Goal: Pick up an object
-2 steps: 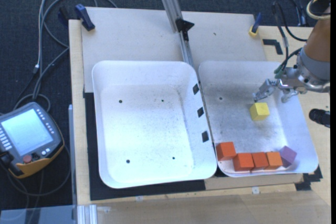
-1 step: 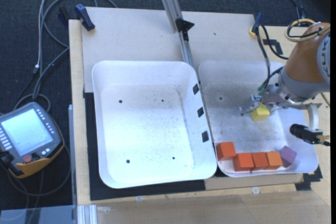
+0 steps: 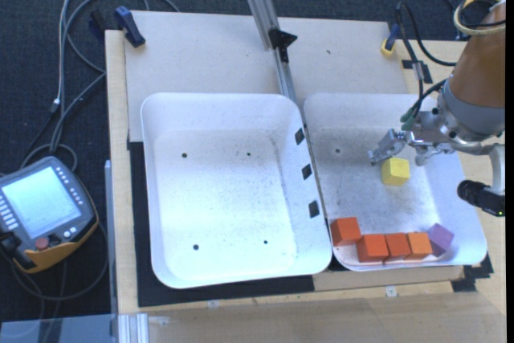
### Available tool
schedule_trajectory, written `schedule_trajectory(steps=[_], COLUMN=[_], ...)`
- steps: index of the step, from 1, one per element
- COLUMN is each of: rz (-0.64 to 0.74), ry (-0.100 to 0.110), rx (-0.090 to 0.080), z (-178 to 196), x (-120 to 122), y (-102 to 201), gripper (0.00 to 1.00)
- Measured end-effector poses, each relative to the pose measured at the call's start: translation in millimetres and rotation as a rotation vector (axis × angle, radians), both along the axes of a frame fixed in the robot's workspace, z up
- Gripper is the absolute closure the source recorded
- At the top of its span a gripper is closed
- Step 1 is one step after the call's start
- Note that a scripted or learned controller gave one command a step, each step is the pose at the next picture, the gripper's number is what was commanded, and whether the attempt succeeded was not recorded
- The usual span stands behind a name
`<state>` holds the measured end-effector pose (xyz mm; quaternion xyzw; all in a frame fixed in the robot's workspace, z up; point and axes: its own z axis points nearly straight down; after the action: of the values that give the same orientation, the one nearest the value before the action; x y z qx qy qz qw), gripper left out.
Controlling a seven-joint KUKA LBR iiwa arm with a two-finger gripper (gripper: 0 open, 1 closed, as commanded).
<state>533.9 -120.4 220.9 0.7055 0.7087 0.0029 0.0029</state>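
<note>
Yellow cube point(image 3: 395, 171) sits beneath the metal pincer point(image 3: 399, 147), whose grip I cannot tell.

No text, label, brand, number or sign can be read anywhere. The lit screen of the grey-and-orange handheld control pendant point(image 3: 42, 209), far across the bins from the gripper, is too washed out to make out.

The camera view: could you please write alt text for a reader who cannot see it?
The gripper of a grey arm hovers just above a yellow block in the right white bin. Four orange blocks and a purple block lie along that bin's near edge. The left white bin sits beside it.
</note>
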Motion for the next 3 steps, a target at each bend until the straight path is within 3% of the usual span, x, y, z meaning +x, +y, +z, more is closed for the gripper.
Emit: schedule_trajectory(steps=[1,3], rz=[-0.009,-0.005], ry=[0.007,0.012], rx=[-0.004,0.002], z=[-39.2,-40.3], x=[21.0,-11.1], y=[-74.4,-46.3], gripper=[0.00,0.00])
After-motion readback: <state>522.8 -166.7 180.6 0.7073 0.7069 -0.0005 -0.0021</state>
